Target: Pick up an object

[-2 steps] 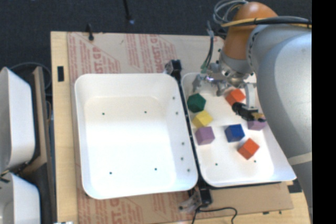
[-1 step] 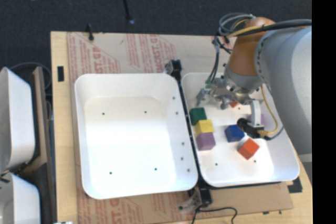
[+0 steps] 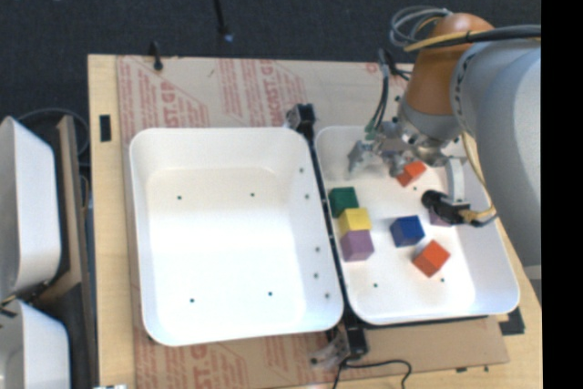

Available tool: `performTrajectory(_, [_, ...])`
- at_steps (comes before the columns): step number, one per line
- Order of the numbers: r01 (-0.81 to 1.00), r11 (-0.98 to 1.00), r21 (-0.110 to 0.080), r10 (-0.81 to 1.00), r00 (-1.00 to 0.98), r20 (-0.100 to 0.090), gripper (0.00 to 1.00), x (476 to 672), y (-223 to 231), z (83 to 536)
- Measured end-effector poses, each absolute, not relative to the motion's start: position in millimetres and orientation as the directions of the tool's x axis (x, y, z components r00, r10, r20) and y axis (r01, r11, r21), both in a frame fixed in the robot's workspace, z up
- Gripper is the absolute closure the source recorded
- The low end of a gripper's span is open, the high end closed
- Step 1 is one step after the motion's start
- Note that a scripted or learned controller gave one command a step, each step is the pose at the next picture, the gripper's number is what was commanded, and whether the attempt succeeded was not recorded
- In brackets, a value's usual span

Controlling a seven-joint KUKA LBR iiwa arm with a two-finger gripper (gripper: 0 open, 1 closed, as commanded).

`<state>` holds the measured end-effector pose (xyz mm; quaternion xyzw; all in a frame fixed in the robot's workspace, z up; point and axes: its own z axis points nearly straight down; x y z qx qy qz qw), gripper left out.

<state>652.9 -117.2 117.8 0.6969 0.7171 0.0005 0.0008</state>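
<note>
camera view, looking down at a slant on two shallow white bins set side by side on a brown board. left bin: bare white floor with a few small dark dots. right bin: holds all the loose objects. the grey arm, with its orange band above the wrist, reaches in from the right and hangs over the far part of the right bin; cables loop above the band. the gripper sits low over the bin's far end, and whether it is released or clenched cannot be told, as its metal parts blur together. a small orange block lies just beside the gripper, on its near right side; whether the two touch cannot be told, and the block is not seen to be grasped. near the dividing wall three cubes stand in a close column: green cube farthest, yellow cube in the middle, purple cube nearest, each touching or almost touching the next. a blue cube rests apart to their right, near the bin's middle. a larger orange cube lies just beyond it toward the near right, tilted on the floor. a dark fitting with a yellow cable hangs by the bin's right wall.
</note>
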Motion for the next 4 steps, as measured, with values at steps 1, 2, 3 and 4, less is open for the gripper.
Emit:
performTrajectory(1, [1.0, -0.002, -0.002, 1.0, 0.002, 0.0, 0.0, 568.8, -117.0, 103.0])
performTrajectory(2, [1.0, -0.004, 0.006, 1.0, 0.004, -0.003, 0.0, 624.2, -187.5, 164.8])
performTrajectory(3, [1.0, 0.0, 0.003, 1.0, 0.0, -0.001, 0.0, 682.6, -220.4, 109.1])
performTrajectory(4, [1.0, 0.0, 0.001, 1.0, 0.0, -0.001, 0.0, 682.1, -220.7, 107.8])
